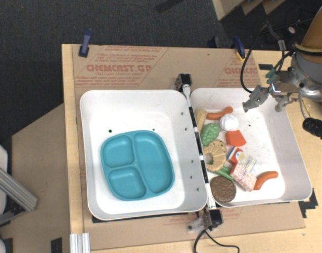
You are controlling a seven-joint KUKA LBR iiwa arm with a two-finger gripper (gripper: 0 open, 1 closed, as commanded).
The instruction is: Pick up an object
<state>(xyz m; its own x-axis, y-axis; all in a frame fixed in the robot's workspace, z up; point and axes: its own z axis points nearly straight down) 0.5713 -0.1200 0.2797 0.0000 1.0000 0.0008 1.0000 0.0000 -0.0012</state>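
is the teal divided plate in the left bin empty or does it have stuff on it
Empty. The teal divided plate lies flat in the left bin, and all three of its compartments show bare teal.

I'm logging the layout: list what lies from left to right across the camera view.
Left bin → teal divided plate → green toy → orange block → sausage → gripper, above the right bin.

Pincer (266, 100) open above right bin (287, 141); teal divided plate (137, 164) in left bin (97, 115).
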